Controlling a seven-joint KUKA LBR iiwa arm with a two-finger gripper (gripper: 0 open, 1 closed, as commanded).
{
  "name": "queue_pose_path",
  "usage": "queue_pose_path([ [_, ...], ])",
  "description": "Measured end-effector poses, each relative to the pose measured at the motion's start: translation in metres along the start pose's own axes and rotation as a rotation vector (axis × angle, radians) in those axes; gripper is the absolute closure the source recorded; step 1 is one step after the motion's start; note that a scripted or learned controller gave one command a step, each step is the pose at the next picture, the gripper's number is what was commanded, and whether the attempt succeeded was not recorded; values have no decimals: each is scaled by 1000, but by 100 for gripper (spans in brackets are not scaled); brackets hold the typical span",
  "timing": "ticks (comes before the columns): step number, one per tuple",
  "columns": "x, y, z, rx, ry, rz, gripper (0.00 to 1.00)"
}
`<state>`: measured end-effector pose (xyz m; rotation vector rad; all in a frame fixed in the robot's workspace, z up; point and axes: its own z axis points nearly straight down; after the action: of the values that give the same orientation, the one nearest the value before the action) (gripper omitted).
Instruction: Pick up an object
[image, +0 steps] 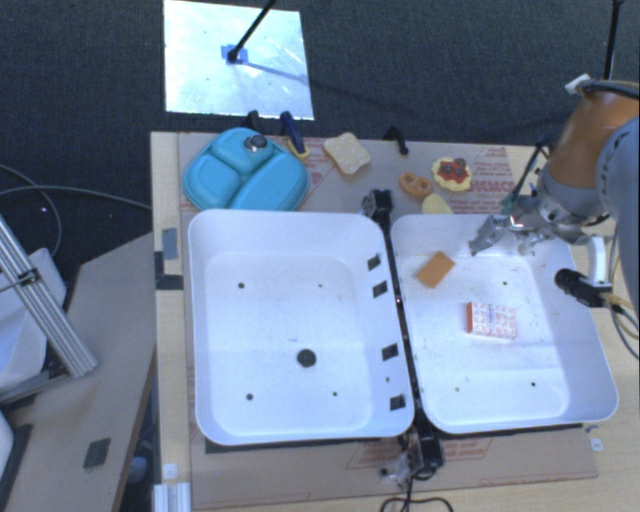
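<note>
In the right bin (560, 395) lie an orange block (435, 269) near the back left and a small red-and-white patterned box (491, 320) in the middle. My gripper (500, 235) hangs over the bin's back edge, right of the orange block and behind the box. It is open with nothing between its fingers. The grey arm with its orange band (590, 130) comes in from the upper right.
The left bin (230, 250) holds a small dark disc (306, 357). Behind the bins lie a blue divided plate (246, 172), a toast slice (347, 153), a small orange toy (415, 183), a pizza-like toy (452, 173) and a pale yellow piece (436, 204).
</note>
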<state>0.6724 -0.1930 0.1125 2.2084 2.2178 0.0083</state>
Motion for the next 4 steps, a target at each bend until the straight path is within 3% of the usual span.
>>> queue_pose_path([
  [1, -14, -77, 25, 4, 2, 5, 0],
  [2, -13, -8, -6, 1, 1, -3, 0],
  [3, 70, -56, 27, 8, 4, -5, 0],
  [4, 101, -2, 18, 4, 5, -5, 0],
])
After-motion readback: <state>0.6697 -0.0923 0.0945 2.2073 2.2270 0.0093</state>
